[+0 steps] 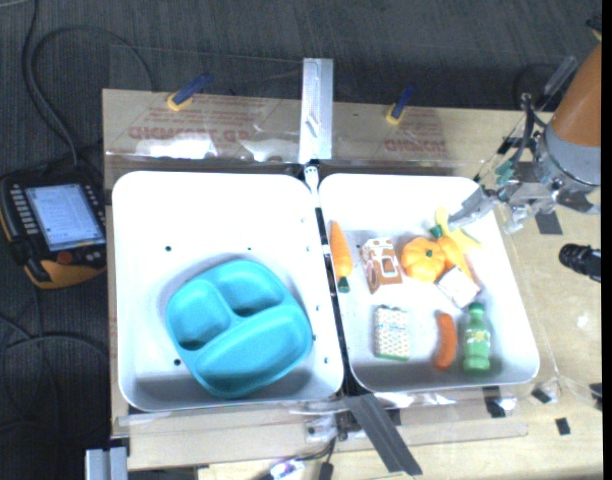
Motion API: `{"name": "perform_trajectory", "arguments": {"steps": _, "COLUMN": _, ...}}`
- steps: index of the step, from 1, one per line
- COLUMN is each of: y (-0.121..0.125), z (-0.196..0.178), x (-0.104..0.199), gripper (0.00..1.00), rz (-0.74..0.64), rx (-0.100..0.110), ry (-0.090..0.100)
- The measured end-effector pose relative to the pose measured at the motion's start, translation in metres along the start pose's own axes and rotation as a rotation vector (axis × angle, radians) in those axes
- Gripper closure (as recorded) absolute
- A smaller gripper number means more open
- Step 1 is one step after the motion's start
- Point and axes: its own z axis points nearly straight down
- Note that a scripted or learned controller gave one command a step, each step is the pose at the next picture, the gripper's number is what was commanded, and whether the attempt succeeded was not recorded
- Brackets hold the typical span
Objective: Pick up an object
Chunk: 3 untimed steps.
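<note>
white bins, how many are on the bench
2, side by side. The left bin holds a blue divided plate; the right bin holds the small toy food items.

This looks like a robotics lab. A wooden surface stands on dark grey carpet, with two white bins fixed side by side on it. A teach pendant with a lit screen lies on the floor at left, its black cables looping across the carpet. Taped plastic sheeting and clamps line the far edge.
</note>
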Motion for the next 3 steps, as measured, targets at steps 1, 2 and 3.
{"name": "perform_trajectory", "arguments": {"steps": 1, "y": 0.010, "z": 0.119, "x": -0.013, "gripper": 0.00, "rz": -0.113, "rx": -0.013, "ry": 0.003}}
{"name": "perform_trajectory", "arguments": {"steps": 2, "y": 0.057, "z": 0.135, "x": -0.022, "gripper": 0.00, "rz": -0.236, "rx": -0.041, "ry": -0.003}}
{"name": "perform_trajectory", "arguments": {"steps": 3, "y": 0.047, "z": 0.154, "x": 0.014, "gripper": 0.00, "rz": -0.322, "rx": -0.016, "ry": -0.006}}
